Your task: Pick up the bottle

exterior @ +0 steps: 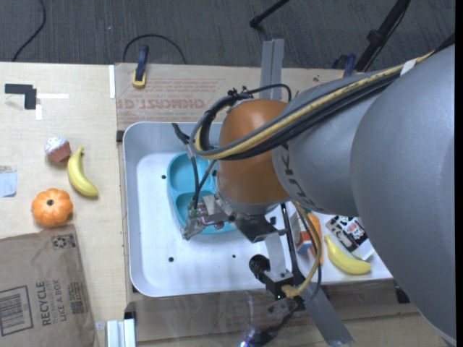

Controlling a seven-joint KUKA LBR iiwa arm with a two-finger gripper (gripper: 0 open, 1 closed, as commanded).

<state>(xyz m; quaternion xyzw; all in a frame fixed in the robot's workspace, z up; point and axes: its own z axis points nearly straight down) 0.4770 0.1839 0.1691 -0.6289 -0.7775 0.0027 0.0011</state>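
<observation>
The grey arm with its orange band (249, 150) reaches over the white bin (145, 266) and hides much of it. My gripper (192, 226) hangs low at the near edge of a turquoise divided tray (182, 186) lying in that bin. An orange and white object (312, 234), possibly the bottle, peeks out from behind the arm and its cables to the right. I cannot make out its shape. Nothing shows in the gripper.
A yellow banana (349, 260) and a black, white and red packet (351, 230) lie at the right beside the orange object. On the wooden bench to the left sit a cupcake (56, 149), a banana (81, 173), a small pumpkin (52, 207) and cardboard (40, 288).
</observation>
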